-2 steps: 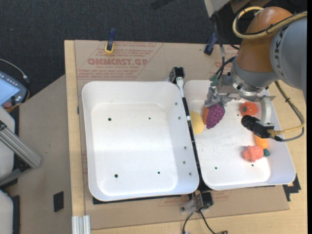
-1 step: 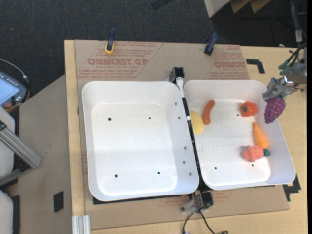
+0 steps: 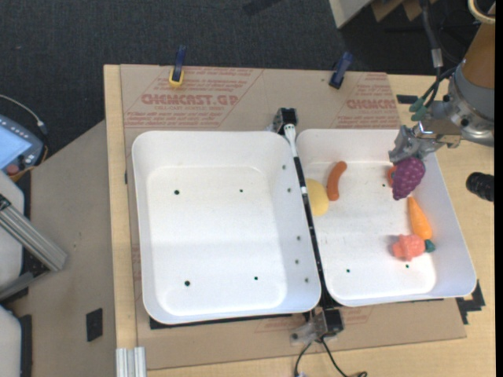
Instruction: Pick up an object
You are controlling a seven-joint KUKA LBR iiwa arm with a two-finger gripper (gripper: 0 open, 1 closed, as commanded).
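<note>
The right bin [image 3: 369,289] is holding a sausage [image 3: 336,180], lemon [image 3: 317,198], carrot [image 3: 419,217] and pink toy [image 3: 408,247]. The gripper [image 3: 410,152] is gripping purple grapes [image 3: 408,176] over that bin's far right side.

The left bin [image 3: 212,226] offers broad open floor for passing. In the right bin [image 3: 369,277], the middle and near floor lie open, while a purple grape bunch [image 3: 408,177], carrot [image 3: 419,219] and pink toy [image 3: 407,247] crowd the right side. A sausage [image 3: 336,180] and yellow piece [image 3: 317,197] stand near the divider.
</note>
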